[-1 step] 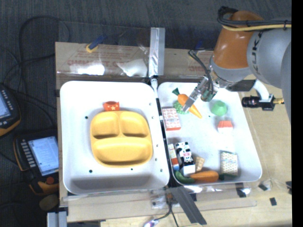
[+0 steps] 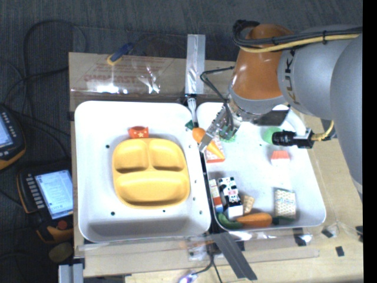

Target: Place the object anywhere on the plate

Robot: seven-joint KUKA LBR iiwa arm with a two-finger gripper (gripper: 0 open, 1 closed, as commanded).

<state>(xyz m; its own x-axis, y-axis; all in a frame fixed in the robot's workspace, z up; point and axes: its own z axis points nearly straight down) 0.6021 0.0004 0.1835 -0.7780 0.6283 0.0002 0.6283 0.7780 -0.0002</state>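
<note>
Arm reaching in from the right, hand [image 2: 207,139] low over the divide between two white bins.

The wrist sloped down and leftward, fingertips at the right bin's [image 2: 312,184] left wall. A small orange object [image 2: 199,134] sat at the fingertips; whether the hand gripped it or stood released could not be determined. One yellow three-compartment plate [image 2: 151,173] lay in the left bin [image 2: 94,158], with one small red item [image 2: 138,132] touching its far rim. The right bin held one carrot [image 2: 254,220], one patterned block [image 2: 285,201], one green piece [image 2: 268,137] and several other small items.
</note>
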